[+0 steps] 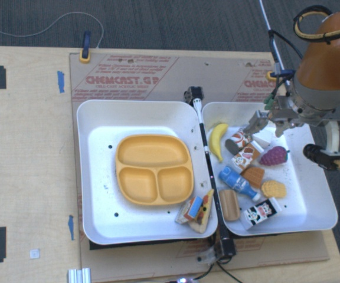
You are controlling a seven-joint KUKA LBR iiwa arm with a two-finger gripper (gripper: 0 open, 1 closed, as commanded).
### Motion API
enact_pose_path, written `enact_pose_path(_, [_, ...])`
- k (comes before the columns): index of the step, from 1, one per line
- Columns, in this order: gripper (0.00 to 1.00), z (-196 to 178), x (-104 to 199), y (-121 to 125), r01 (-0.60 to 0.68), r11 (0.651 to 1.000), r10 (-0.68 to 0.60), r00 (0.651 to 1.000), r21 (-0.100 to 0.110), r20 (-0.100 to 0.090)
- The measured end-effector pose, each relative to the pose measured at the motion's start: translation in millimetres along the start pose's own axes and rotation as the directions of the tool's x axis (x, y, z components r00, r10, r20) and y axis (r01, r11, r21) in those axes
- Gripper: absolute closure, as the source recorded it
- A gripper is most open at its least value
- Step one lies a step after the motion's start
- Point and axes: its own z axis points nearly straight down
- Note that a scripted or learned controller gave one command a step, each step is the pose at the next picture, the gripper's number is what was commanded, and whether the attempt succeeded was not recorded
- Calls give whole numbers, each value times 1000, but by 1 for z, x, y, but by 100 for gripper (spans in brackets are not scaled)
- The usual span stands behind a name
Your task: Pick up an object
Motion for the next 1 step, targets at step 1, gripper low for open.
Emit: enact_pose_path(1, [0, 116, 4, 32, 0, 1000, 0, 1000, -4, 1])
